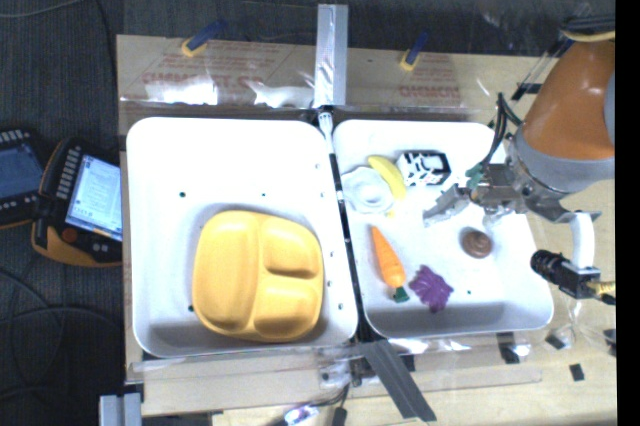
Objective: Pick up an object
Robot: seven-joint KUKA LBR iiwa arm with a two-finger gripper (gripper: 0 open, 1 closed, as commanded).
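Over the right white plastic bin [520, 309], metal two-finger gripper [445, 205] with fingers apart, clamping nothing, near yellow plastic banana [387, 175], orange toy carrot [387, 259], no legible writing.

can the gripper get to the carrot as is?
Probably yes. The carrot lies flat in the right bin with bare floor around it, apart from the purple toy, and the gripper is already over that bin.
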